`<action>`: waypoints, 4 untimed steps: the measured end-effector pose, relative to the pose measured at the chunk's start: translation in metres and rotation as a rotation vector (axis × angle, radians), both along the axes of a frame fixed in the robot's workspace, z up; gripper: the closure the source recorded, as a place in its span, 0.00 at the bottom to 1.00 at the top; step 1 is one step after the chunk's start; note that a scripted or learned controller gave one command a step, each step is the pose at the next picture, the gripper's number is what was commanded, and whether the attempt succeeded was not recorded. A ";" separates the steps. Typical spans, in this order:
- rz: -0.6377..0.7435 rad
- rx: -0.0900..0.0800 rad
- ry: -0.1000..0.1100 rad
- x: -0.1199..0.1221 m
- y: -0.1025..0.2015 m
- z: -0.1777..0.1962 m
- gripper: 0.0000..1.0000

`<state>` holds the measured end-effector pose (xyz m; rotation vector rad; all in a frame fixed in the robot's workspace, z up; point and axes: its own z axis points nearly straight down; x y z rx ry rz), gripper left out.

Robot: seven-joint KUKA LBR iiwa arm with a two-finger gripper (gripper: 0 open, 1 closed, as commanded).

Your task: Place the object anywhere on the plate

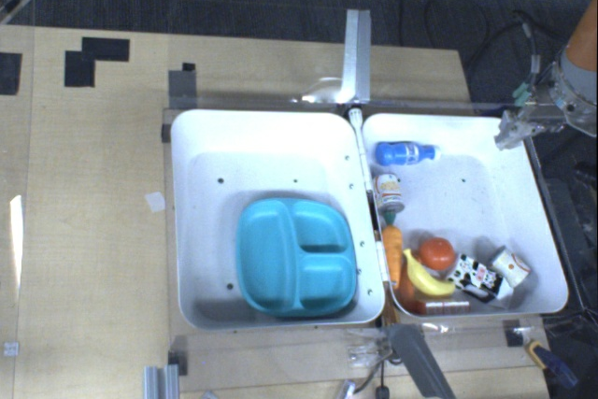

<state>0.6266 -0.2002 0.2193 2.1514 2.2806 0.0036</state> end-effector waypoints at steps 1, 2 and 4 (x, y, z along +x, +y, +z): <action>-0.222 0.002 0.001 -0.061 -0.005 0.028 1.00; -0.220 0.002 -0.001 -0.056 0.028 0.144 1.00; -0.717 0.005 0.004 -0.023 0.083 -0.058 1.00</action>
